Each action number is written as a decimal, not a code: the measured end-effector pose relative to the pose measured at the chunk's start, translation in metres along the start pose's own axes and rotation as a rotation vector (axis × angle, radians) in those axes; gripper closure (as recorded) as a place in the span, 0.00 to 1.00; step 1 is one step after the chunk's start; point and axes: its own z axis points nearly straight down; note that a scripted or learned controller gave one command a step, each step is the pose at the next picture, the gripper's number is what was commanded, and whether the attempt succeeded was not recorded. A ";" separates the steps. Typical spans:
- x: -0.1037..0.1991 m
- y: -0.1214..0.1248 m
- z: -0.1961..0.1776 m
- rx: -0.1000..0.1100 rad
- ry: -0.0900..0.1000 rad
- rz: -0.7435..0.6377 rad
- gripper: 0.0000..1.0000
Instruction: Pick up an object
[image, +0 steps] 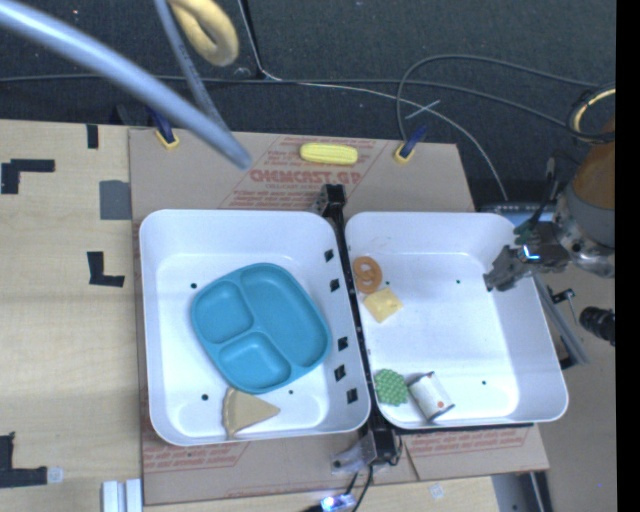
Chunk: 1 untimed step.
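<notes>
My gripper (506, 270) hangs over the right rim of the right bin (520, 330), dark fingers pointing left, nothing visible between them. In that bin lie an orange ring (367, 272) and a pale yellow block (383, 305) near the left wall, and a green round piece (390, 386) beside a small white can (431, 394) at the front. The left bin (165, 300) holds a blue divided plate (260, 326) and a tan wedge (246, 410) at its front.
A yellow banana-shaped toy (328, 154) lies on the cardboard behind the bins. A grey pole (130, 70) slants across the upper left. Cables run behind the right bin. Black clips line the divider between the bins.
</notes>
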 end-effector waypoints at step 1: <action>0.050 0.013 -0.005 0.004 0.003 -0.005 1.00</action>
